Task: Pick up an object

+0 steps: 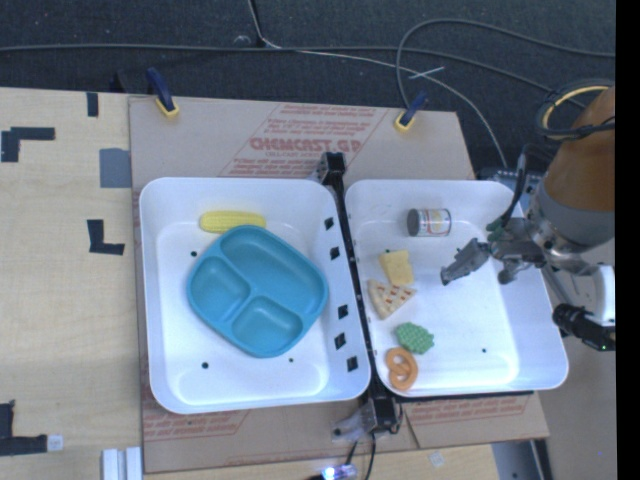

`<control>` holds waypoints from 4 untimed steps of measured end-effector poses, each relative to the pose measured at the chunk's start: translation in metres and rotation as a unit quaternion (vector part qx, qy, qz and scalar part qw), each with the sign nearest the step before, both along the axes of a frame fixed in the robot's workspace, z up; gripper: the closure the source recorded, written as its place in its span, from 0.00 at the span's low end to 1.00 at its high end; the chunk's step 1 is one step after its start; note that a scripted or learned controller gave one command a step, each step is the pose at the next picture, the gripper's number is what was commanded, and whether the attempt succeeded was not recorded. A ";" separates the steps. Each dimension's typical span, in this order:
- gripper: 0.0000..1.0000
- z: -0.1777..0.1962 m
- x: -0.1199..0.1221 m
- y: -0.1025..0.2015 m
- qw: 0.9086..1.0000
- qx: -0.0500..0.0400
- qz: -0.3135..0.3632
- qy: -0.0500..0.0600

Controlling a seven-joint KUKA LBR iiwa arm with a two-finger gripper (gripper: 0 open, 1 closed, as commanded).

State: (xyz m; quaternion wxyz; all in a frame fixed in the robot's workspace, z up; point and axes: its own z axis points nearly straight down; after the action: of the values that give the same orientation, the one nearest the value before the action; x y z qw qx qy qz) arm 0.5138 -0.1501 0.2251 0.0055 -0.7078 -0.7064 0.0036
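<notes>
While the claw hovers nearby, the can lies sideways, left-right.

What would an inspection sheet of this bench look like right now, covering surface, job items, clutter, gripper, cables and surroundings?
Surface: brown cardboard sheet under two shallow white bins, left bin and right bin.
Job's things: right bin holds a small cylindrical can, yellow cheese block, waffle-patterned wedge, green leafy piece and orange pretzel; left bin holds a blue divided plate and yellow corn cob.
Clutter: nothing seen.
Gripper: gripper over the right bin, holding nothing.
Cables: grey cables cross the dark floor.
Surroundings: two yellow-tipped clamps pin the cardboard.
</notes>
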 end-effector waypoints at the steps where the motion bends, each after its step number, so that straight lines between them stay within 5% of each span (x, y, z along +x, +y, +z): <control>1: 0.00 0.006 0.003 0.000 1.000 -0.001 0.002 -0.006; 3: 0.00 -0.116 0.002 0.011 1.000 -0.001 0.002 -0.003; 4: 0.00 -0.141 0.002 0.011 1.000 -0.002 0.002 -0.006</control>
State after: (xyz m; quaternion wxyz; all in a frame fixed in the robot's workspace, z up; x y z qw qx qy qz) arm 0.5162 -0.1389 0.0840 0.0000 -0.7067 -0.7076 0.0009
